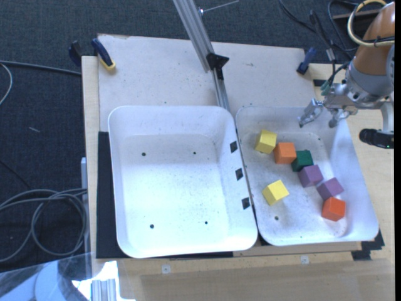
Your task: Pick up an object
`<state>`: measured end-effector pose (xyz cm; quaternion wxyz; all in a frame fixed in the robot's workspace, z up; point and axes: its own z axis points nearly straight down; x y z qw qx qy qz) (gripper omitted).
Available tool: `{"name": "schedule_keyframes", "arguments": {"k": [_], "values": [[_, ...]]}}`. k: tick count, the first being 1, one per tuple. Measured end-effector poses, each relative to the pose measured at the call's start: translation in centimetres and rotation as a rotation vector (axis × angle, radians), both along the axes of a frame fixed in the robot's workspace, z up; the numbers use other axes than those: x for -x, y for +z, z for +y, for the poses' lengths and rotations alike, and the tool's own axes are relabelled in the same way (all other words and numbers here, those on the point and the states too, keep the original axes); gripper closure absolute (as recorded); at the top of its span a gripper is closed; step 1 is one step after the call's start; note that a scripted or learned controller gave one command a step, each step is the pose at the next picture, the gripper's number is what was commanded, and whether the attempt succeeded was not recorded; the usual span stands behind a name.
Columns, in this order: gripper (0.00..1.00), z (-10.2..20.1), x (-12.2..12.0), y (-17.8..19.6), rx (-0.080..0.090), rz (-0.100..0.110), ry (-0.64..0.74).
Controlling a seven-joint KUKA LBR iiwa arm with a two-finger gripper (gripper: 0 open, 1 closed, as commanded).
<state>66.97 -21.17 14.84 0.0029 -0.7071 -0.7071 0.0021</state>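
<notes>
The gripper (321,113) is hovering spread wide and holding nothing above the right bin (358,168); descending, it risks nudging the tightly clustered blocks (303,162) instead of grasping one.

The bench (163,74) carries 2 white bins side by side: left bin (119,130) and right bin (357,187).

Dark blue-grey carpet (44,17) surrounds the pale wooden desk (163,68). Black cables (37,212) loop on the floor off the desk's left edge and beyond its far right corner.
</notes>
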Motion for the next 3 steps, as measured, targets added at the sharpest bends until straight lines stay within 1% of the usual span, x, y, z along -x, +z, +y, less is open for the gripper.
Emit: {"name": "schedule_keyframes", "arguments": {"k": [1, 2, 3], "values": [[0.0, 0.1, 0.1, -5.2, 0.0, 0.0, 0.001], [1.0, 0.0, -0.2, -3.6, 0.004, -0.01, 0.003], [1.0, 0.9, -0.4, 2.5, 0.003, -0.016, 0.003]]}}
